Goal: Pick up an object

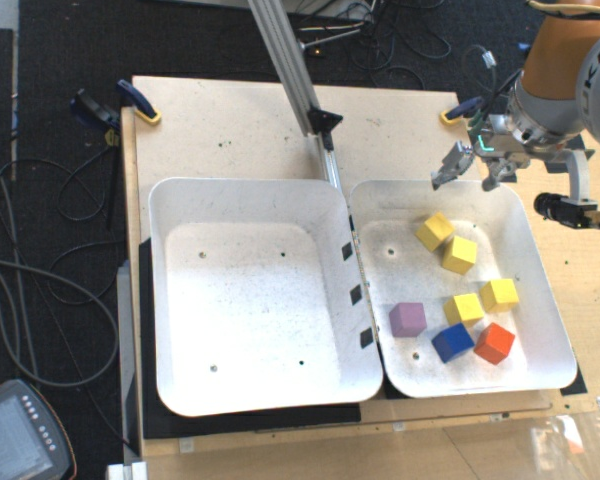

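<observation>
The right bin (540,268) holds several small blocks. Two yellow cubes (435,232) (460,254) sit near its middle, and two more yellow ones (499,294) (465,308) lie lower down. A purple cube (408,318), a blue cube (452,342) and an orange-red cube (494,343) rest near the front. My gripper (474,170) hangs above the bin's far rim, up and right of the nearest yellow cube. Its fingers are spread apart with nothing between them.
The left bin (180,268) stands beside the right one. A slanted metal pole (285,53) runs down to the bins' shared far corner. Clamps (138,103) (460,111) grip the board's far corners. Cables lie on the dark floor around the bench.
</observation>
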{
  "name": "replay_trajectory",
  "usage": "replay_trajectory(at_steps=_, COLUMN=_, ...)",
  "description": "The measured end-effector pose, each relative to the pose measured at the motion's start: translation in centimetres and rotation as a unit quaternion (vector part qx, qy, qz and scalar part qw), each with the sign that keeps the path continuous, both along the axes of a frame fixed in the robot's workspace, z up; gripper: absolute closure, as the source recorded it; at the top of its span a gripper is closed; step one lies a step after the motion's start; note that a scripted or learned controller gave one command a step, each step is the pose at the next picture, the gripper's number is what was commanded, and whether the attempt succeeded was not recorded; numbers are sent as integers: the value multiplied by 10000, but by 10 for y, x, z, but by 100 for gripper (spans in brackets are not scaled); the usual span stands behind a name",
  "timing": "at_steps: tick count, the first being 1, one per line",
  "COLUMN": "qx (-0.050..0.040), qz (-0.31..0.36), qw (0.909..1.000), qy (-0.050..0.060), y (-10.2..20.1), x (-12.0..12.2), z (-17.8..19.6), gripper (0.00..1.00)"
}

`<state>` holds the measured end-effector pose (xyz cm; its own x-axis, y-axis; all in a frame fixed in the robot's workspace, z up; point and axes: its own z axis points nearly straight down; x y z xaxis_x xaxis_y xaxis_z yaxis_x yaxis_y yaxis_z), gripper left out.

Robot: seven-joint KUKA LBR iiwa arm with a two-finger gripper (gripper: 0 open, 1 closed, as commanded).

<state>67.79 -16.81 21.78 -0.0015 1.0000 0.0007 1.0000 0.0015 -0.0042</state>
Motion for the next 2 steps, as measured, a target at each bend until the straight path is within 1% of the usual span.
replay_trajectory(at_steps=1, qx=-8, qz=9, qw=10000, qy=-18, y=0, x=1, z=3, gripper=0)
replay_trajectory(at_steps=2, qx=-2, qz=9, qw=10000, qy=4, y=5, x=-4, z=-60, gripper=0)
